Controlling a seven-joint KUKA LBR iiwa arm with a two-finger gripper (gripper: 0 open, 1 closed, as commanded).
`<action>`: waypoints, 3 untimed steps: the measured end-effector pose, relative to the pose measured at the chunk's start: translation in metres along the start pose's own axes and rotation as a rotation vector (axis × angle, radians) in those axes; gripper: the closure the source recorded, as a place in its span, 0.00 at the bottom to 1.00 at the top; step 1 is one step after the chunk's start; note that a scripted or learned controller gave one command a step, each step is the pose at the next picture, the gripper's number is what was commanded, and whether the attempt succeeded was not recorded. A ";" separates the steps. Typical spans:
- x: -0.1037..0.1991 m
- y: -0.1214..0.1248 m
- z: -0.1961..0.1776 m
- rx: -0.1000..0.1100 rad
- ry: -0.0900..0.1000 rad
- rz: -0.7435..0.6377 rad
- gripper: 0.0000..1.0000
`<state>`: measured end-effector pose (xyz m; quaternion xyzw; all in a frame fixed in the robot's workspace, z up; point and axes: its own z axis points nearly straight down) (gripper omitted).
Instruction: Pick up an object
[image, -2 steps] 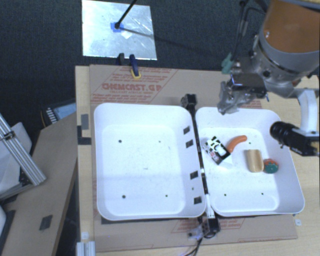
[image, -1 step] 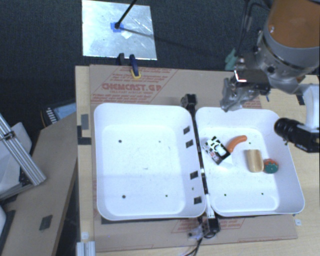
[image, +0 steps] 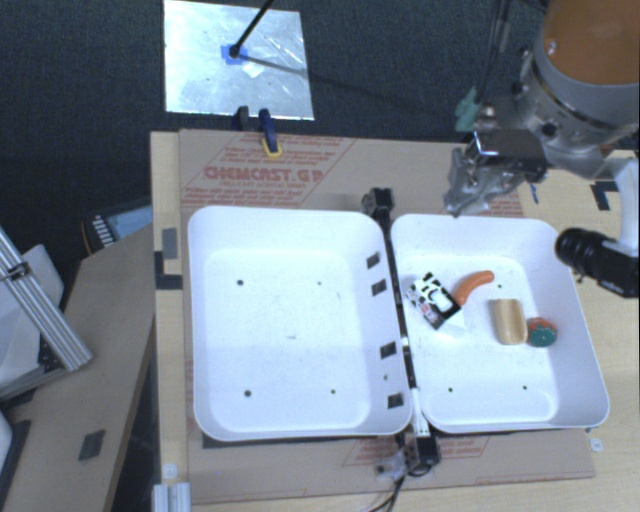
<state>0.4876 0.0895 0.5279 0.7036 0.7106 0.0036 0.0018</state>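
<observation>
Arm (image: 585, 60) in from the right, grey body with orange band, wrist poised over the far edge of the right bin (image: 560, 400). Gripper (image: 468, 200) hangs above the bin's back rim, clear of everything in it. From where I stand the metal hardware blurs together; cannot tell whether the fingers are parted or closed, and nothing is visible between them.

Right bin contents, all grouped in its middle:
- black-and-white patterned block (image: 433, 299), nearest the divider between the bins
- orange sausage-shaped piece (image: 474, 284), just beside the block, tilted
- tan rounded block (image: 508, 321), toward the right
- small teal-and-orange object (image: 541, 333), touching or nearly touching the tan block's right side

Left bin (image: 210, 400) sits alongside on the counter (image: 270, 165), on brown printed cardboard.
</observation>
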 end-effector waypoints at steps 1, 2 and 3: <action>0.000 0.000 -0.011 -0.003 0.001 -0.003 1.00; 0.000 0.001 -0.022 -0.005 0.002 -0.007 1.00; 0.000 0.002 -0.034 -0.009 0.002 -0.010 1.00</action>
